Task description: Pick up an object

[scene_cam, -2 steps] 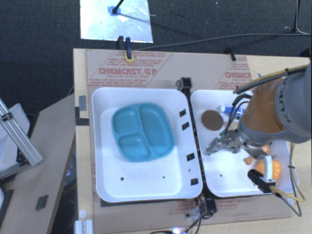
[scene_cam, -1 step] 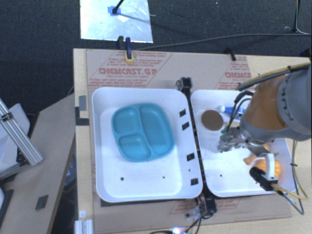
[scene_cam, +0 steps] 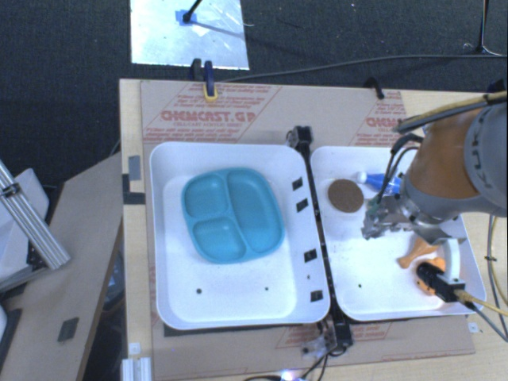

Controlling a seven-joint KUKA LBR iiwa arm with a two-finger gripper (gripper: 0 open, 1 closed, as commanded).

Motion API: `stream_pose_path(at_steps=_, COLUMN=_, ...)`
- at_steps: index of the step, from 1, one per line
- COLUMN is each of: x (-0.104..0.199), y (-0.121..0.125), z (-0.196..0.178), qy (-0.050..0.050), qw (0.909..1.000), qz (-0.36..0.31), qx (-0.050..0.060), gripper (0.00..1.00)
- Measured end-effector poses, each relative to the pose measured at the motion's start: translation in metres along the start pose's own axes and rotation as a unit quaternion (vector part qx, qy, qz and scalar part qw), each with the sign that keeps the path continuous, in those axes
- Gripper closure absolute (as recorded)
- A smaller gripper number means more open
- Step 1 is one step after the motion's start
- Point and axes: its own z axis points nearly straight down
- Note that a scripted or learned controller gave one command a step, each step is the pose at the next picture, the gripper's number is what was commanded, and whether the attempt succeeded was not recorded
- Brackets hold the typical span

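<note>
View: camera view, looking down at a slant.
Table (scene_cam: pixel 238 105): pale sheet w/ red lettering; carries two shallow white bins side by side.
View-left white bin (scene_cam: pixel 171 292): holds a teal plastic plate w/ three compartments (scene_cam: pixel 232 214), lying flat near the bin's middle.
View-right white bin (scene_cam: pixel 373 296): holds the loose items below.
Brown round flat disc (scene_cam: pixel 345 195): far-left part of the right bin, near the divider, lying flat, apart from the gripper.
Small blue-and-white item (scene_cam: pixel 370 179): just beside the disc, on its far right; partly hidden by the arm, type unclear.
Orange item (scene_cam: pixel 417 252): right part of the same bin, partly under the arm, shape unclear.
Grey arm w/ orange band (scene_cam: pixel 452 165): reaches in from view-right, over the right bin.
Gripper (scene_cam: pixel 382 222): low over the right bin's middle, between disc and orange item.
Gripper state: cannot tell whether spread or pressed together.
</note>
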Motion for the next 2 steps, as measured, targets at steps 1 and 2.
stream_pose_path(at_steps=1, x=-0.003, y=0.0, z=-0.043, qy=0.0, qw=1.0, qz=0.0, qx=-0.001, gripper=1.0)
stream_pose_path(at_steps=2, x=-0.003, y=0.002, z=-0.077, qy=0.0, qw=1.0, qz=0.0, qx=-0.001, gripper=1.0)
